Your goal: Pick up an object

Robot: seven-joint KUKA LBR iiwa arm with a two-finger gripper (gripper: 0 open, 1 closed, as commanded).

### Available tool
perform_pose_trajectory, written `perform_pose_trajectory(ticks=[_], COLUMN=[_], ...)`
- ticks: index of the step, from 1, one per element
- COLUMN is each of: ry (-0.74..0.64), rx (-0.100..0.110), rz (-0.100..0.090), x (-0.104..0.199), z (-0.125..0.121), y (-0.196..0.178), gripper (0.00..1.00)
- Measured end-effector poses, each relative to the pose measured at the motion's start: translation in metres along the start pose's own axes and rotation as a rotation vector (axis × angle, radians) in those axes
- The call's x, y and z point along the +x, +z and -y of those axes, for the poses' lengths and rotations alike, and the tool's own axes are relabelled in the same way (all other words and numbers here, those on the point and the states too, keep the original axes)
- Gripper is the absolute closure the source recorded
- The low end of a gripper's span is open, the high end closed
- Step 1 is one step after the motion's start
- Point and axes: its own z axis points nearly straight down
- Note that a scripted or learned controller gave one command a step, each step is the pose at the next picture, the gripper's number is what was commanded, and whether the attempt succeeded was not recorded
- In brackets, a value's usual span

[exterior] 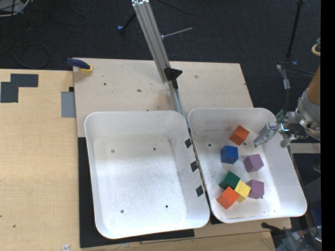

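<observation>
While the two-finger gripper [268,134] hangs over the upper right part of the right-hand shallow white bin [293,190], its metal fingers [263,136] reach left and slightly down with nothing visible between them; whether they are spread or closed I cannot tell at this size. The step in hand looks like the approach: nothing is lifted, and every block lies on the bin floor.

Nearest the fingertips is the orange cube [239,135], just to their left, apart from them. Below it lies the blue cube [229,154], and to the right of that the purple cube [253,162], which sits almost under the gripper. Further down is a tight cluster: a dark green block [229,180], a yellow cube [242,189], a red-orange cube [227,197] and a second purple cube [256,188], touching or nearly so.

The next move, as I judge it, calls for choosing one of the three separate cubes, centring over it, and coming straight down with the fingers straddling it. The orange and the upper purple cube each have bare floor around them, so they offer the fingers room on both sides. The cluster is a poorer target, since neighbours block a clean closing.

The bin's right rim lies close under the wrist, and the grey arm with its orange band [314,95] enters over it. The dividing wall between the bins [192,150] stands well left of the cubes. The left-hand white bin [91,156] gives wide open room.
</observation>
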Motion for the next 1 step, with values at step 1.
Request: perform_pose_trajectory(ticks=[1], ry=[0.0], rx=[-0.005], rz=[0.001], x=[-0.0004], z=[-0.0008], y=[-0.0026], gripper=[0.0])
